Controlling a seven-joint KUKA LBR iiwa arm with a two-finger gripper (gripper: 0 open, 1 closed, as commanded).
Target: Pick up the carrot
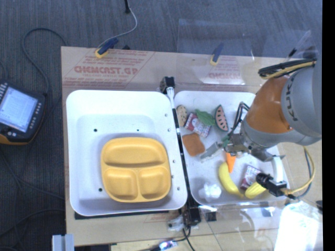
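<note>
The carrot (231,161) is a small orange piece on the floor of the right bin (246,95), just above the banana (227,180). My gripper (232,151) hangs right over the carrot's upper end and is open. One grey finger (211,150) reaches out to the left of the carrot. The other finger (258,152) stands to its right. The wrist and its orange band (266,111) cover the bin's right side.
Around the carrot lie a watermelon slice (221,117), a red packet (198,124), a brown round piece (194,144), a white lump (212,191) and a red-white packet (248,176). The left bin (84,114) holds a yellow divided plate (136,169).
</note>
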